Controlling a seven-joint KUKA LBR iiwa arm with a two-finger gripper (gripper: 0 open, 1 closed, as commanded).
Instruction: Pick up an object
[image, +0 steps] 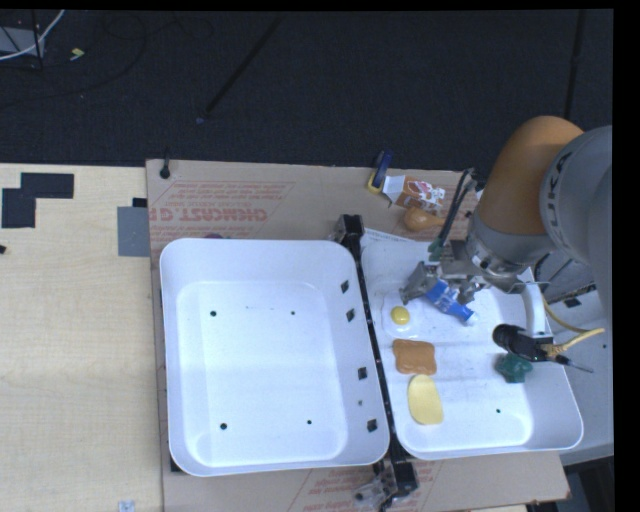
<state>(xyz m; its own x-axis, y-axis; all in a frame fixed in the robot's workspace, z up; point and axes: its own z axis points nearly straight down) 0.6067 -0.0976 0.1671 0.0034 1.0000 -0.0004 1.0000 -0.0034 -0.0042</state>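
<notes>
The pincer (437, 287) is over a blue object (449, 300) in the right bin (560, 430); whether it is open, closed or gripping cannot be told.

On the worktop (70, 330), the left bin (175, 300) lies beside the right bin, and a black divider (368, 350) runs between them. In the right bin, near its left edge, there is a small yellow round piece (400, 317); below it lies an orange-brown piece (414, 356), and below that a pale yellow piece (425, 400), toward the bottom edge. The blue object lies in the upper middle part of this bin, directly under the pincer, and contact between them is not clear. The grey arm (560, 210) with its orange band enters from the right. A dark green item (516, 368) rests near the right edge of the bin. Above the bin's top edge, a small packet (420, 195) lies on the cardboard.
</notes>
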